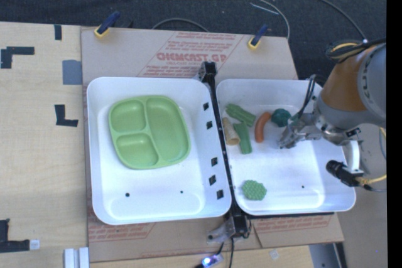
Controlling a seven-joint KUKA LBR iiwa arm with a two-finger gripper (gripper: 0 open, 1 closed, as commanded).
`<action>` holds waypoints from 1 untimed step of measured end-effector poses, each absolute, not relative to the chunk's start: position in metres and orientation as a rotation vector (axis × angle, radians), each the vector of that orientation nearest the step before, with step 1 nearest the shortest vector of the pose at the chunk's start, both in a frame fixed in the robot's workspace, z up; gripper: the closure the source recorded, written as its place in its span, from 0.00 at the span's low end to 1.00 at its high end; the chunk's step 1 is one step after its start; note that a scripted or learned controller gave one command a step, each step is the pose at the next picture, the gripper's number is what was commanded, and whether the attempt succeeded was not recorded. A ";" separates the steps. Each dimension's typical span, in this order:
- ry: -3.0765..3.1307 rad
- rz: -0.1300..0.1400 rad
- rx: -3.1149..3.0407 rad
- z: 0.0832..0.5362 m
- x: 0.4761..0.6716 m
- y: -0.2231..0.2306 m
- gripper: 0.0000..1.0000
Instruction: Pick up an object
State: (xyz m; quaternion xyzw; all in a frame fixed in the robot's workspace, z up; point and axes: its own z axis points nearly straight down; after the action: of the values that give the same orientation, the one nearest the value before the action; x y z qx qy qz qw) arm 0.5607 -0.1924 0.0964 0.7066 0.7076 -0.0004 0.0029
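In the camera view, the arm [352, 88] reaches in from the right over the right bin [314, 194], and its gripper [290, 137] hangs low above the bin's upper middle. Whether the gripper is released or clenched cannot be told here: the tips are small and dark against the white floor, and nothing can be made out between them.

The nearest object is a dark green round piece [281, 115], just up and to the left of the gripper, close to it and possibly touching; the contact cannot be made out. Beside that piece, on its left, lies an orange carrot-shaped toy [261, 125], curved and standing roughly along the bin's depth. Further left are two green elongated pieces: one slanted near the bin's top [240, 113], the other [244, 138] below it, with a tan piece [230, 133] against the divider side. A green knobbly disc [254, 189] lies apart near the bin's front edge, well away from the gripper.

The left bin [100, 191] holds a green three-compartment plate [149, 131], lying flat in its upper half.
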 end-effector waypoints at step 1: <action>2.221 0.003 2.218 0.159 0.560 -0.188 1.00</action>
State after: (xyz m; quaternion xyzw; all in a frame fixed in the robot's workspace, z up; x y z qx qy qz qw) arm 0.5598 -0.1883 0.1586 0.7065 0.7077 0.0008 0.0014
